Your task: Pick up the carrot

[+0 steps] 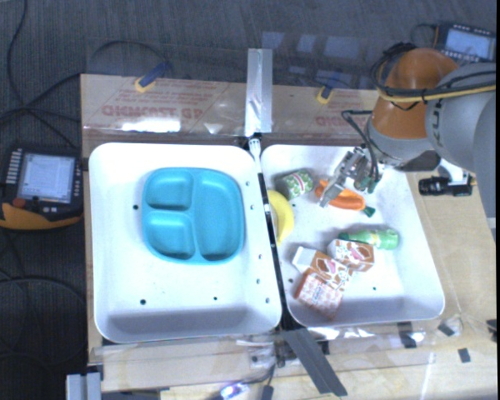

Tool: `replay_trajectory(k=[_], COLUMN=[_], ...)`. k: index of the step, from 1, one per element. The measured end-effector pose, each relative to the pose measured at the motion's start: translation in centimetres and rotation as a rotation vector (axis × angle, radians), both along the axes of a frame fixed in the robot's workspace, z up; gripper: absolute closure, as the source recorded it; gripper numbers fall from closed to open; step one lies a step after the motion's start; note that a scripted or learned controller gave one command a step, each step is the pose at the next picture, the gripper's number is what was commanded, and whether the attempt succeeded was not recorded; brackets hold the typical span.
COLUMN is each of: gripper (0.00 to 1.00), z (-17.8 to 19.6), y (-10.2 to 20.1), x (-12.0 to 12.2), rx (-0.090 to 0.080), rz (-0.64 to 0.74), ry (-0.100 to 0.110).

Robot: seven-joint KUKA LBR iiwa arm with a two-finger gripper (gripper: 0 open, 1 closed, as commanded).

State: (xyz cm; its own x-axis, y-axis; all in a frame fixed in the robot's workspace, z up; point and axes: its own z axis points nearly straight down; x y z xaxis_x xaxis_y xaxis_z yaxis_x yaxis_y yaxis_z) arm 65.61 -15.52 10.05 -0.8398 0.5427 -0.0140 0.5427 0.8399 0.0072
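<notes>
Carrot [347, 199] lies in the right bin [417, 257], upper part, right of the banana [280, 213] and a green can [297, 182], above a green bottle [368, 239], with the gripper [352, 176] directly over it, jaw state not discernible.

Bench [150, 111] bearing two white bins [117, 307]
</notes>
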Motion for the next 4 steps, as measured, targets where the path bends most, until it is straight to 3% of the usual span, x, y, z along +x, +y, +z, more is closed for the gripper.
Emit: replay_trajectory(k=[1, 2, 3, 4], gripper=[1.00, 0.00, 0.00, 0.00], z=[-1.1, -1.2, 6.8, 0.8], y=[-6.0, -6.3, -6.9, -6.5], x=[-0.1, -0.3, -9.1, -3.4], rx=[0.009, 0.003, -0.003, -0.012], rz=[0.063, 0.063, 0.295, 0.443], ry=[0.005, 0.009, 0.014, 0.004])
